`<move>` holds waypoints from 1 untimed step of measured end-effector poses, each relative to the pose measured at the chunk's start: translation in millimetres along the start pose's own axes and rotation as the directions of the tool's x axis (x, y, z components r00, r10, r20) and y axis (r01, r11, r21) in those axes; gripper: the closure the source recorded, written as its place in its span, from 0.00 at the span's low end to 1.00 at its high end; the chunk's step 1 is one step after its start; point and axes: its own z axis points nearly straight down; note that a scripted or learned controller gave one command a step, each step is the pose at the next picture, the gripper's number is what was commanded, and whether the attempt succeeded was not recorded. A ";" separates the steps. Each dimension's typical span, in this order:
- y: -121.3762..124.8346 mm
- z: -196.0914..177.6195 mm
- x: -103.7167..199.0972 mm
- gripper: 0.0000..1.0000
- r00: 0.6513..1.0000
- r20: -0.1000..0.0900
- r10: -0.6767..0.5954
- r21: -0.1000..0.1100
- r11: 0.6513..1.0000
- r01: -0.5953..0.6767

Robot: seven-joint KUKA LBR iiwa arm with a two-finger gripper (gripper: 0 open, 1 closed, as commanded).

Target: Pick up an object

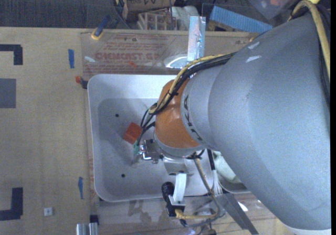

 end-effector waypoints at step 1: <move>5.3 3.3 48.9 0.00 0.822 -0.003 0.570 -0.007 0.822 -0.570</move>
